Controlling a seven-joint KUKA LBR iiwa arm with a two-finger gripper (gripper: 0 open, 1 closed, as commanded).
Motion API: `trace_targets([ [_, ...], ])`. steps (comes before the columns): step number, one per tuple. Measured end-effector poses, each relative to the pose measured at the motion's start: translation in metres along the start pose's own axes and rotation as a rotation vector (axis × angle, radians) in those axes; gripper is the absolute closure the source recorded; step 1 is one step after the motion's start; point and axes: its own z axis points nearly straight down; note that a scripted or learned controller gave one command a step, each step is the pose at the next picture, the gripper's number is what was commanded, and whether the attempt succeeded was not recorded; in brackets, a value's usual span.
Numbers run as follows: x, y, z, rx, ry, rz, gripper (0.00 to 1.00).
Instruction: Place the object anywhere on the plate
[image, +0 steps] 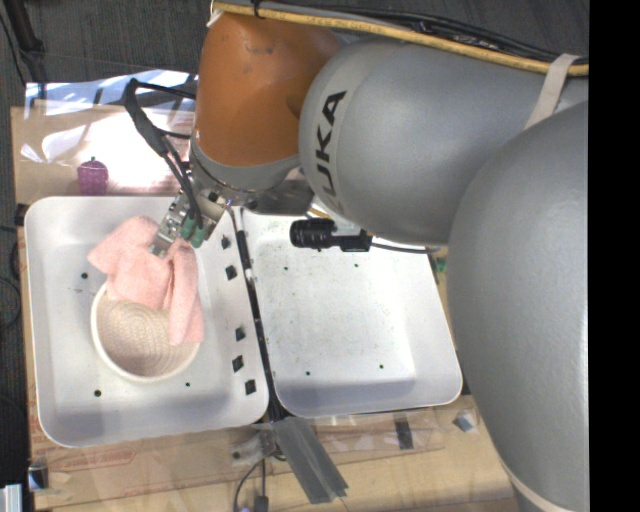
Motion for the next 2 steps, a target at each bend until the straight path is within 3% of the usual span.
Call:
trace_targets([
  [1, 0.045, 0.036, 0.102, 0.007, 0.004, 0.248, 1.0],
  [2, -0.012, 0.0, 0.075, 0.004, 0.002, 0.317, 1.0],
])
